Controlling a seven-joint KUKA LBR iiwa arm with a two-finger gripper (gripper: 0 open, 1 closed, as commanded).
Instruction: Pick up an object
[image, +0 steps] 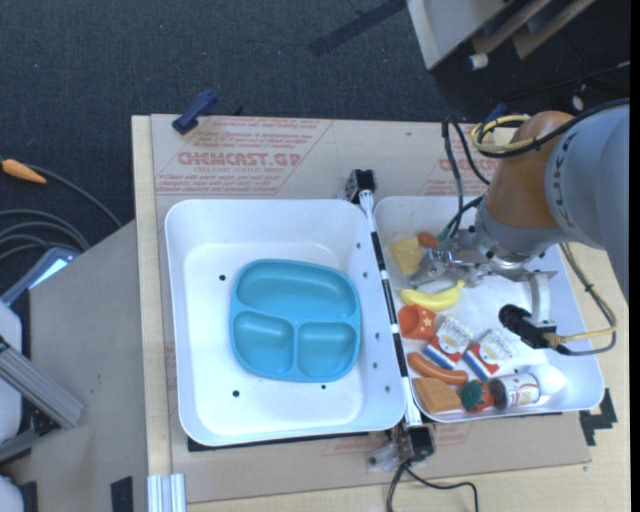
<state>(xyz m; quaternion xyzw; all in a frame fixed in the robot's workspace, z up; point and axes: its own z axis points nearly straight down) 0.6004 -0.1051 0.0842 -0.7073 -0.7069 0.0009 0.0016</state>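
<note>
On the tabletop (250, 160), the left bin (190, 300) holds a blue divided plate (295, 320) lying flat at its middle. The right bin (580, 370) holds a huddle of small toy foods: a yellow banana (432, 297) just right of the dividing wall, a red piece (415, 321) nearer, and a white bottle (525, 387) at the near edge. The claw (448, 258) hangs low over the banana, at the bin's far left; whether it is clenched or released, I cannot tell.
</note>
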